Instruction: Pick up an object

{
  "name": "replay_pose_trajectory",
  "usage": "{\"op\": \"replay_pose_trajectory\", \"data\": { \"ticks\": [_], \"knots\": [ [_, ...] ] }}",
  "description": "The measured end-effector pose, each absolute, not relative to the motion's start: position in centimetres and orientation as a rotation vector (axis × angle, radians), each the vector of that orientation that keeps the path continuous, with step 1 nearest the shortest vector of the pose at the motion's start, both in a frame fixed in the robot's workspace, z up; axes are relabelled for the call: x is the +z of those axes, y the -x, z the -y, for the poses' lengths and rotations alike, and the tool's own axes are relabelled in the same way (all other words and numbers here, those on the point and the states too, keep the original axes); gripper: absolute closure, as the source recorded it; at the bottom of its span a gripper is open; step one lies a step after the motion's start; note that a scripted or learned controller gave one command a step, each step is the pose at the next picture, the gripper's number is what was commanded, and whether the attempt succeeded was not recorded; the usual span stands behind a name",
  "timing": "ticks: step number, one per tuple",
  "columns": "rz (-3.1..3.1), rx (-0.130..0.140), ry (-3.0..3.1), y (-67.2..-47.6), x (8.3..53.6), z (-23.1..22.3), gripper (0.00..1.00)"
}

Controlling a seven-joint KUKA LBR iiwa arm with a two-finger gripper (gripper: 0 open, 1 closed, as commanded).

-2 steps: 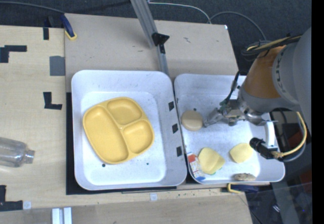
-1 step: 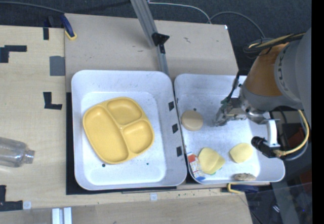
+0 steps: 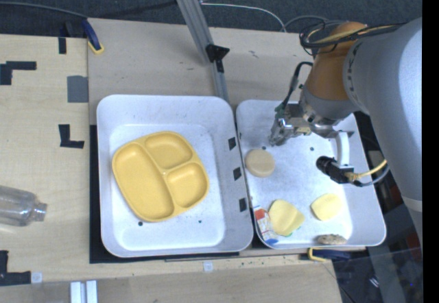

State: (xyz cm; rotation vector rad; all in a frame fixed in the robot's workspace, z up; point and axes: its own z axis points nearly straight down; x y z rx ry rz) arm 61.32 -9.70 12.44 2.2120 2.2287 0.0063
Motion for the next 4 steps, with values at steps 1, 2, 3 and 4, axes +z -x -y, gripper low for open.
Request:
{"op": "replay_pose_trajectory", "data": {
  "ticks": [1, 2, 3, 4],
  "knots": [
    [-2.219, 0.004, -2.216, -65.3, 16.3, 13.5, 1.0],
    [-2.222, -0.002, -2.221, -59.4, 9.8, 9.0, 1.0],
    [-2.226, 0.007, -2.214, -56.5, 19.3, 3.7, 1.0],
    [-2.225, -0.002, -2.221, -56.3, 18.8, 3.9, 0.0]
  ]
}}
